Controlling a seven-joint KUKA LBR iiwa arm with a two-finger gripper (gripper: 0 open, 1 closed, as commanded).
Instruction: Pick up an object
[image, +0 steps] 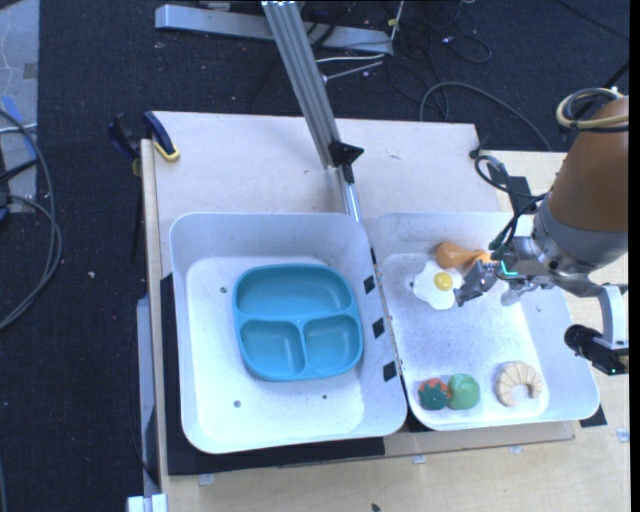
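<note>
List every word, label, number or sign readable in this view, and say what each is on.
None can be read. The blue tray, both white bins, the toy fried egg, the croissant and the arm carry no legible text at this resolution.

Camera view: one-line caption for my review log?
Pincer beside fried egg in right bin; blue tray in left bin.

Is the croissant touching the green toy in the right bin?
Apart. The camera view shows bare white bin floor between the croissant and the green toy along the right bin's near edge.
</note>
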